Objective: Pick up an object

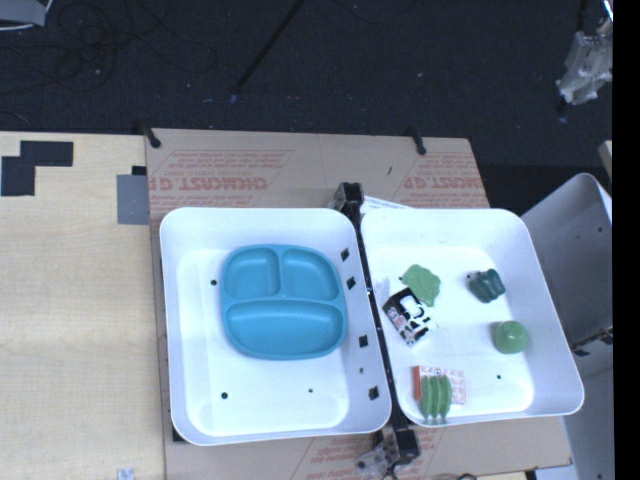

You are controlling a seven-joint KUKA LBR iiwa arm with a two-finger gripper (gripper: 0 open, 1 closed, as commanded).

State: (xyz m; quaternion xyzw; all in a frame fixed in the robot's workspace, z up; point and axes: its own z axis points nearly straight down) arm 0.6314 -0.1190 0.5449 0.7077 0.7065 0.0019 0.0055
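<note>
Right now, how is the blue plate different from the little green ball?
The blue plate is large, flat and split into three sections; the green ball is small and round. The plate lies alone in the left bin; the ball sits in the right bin among other small things. Both rest on white bin floors.

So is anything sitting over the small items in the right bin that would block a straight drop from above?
Nothing visible does. The green ball, dark teal piece, light green piece, black-and-white item and green packet lie uncovered in the right bin. The last three sit near its left wall.
</note>
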